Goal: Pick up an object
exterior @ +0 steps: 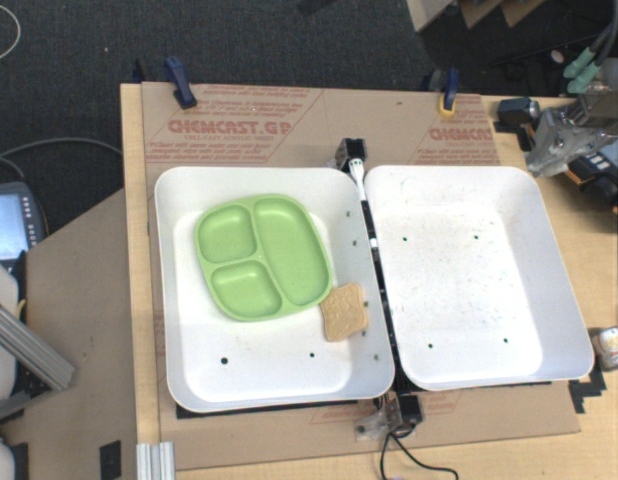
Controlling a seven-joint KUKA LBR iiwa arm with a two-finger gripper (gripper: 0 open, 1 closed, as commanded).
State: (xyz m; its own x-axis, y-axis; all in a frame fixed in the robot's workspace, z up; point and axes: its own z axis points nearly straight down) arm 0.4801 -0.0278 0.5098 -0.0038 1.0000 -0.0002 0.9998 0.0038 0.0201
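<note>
- The gripper sits at the upper right of the frame, a grey metal cluster just outside the right bin's upper right corner; whether it is wide or narrow cannot be told, as the tip is lost in the clutter of brackets and cables there.
- Nothing lies between the gripper and the objects except the right bin.
- Both objects lie in the left bin, well apart from the gripper, down and to the left across the seam between the bins.
- The tan cracker is the nearer one, lower middle of the frame, close to that bin's right wall and touching the lower right edge of the green tray.
- The green tray, with three compartments, lies flat, its long axis running upper left to lower right.
- Judgement: the cracker's closeness to wall and tray leaves little room for a grasp.
- The arm above the wrist is cut off by the frame's right edge.
</note>
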